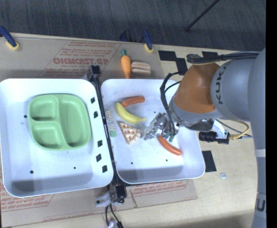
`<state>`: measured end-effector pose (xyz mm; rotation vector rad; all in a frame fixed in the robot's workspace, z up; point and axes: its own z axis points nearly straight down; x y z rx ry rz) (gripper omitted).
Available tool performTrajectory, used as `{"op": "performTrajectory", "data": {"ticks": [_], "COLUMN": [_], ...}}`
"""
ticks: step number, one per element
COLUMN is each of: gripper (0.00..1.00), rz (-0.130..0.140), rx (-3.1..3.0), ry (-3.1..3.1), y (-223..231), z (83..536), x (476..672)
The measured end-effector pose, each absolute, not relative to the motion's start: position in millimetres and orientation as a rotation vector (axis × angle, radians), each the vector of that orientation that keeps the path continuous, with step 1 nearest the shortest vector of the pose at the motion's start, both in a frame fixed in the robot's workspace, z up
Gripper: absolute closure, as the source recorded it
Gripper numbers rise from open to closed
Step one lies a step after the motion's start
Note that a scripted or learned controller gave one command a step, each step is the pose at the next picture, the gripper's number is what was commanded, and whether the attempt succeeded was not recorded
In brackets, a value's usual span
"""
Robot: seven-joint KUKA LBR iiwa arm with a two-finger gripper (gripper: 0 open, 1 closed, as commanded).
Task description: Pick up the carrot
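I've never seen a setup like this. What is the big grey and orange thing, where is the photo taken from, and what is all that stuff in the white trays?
The picture is taken by one camera fixed above the bench, looking down at a slant. The grey and orange thing is a robot arm reaching in from the right. At its tip is a gripper, low inside the right tray, just above a sausage. That tray also has a banana, a second sausage and a waffle piece. The left tray has a green divided plate. The carrot it should pick up lies outside the trays, on the cardboard behind them, beside a small tan block.
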<state>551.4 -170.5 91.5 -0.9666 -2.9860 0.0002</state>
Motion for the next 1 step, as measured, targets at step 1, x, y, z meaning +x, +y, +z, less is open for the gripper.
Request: {"op": "performTrajectory", "data": {"ticks": [1], "gripper": [1.0], "rz": [0.001], "rx": [-0.211], "ry": [-3.135], "y": [-210.8], "z": [125.7], "x": [584.1]}}
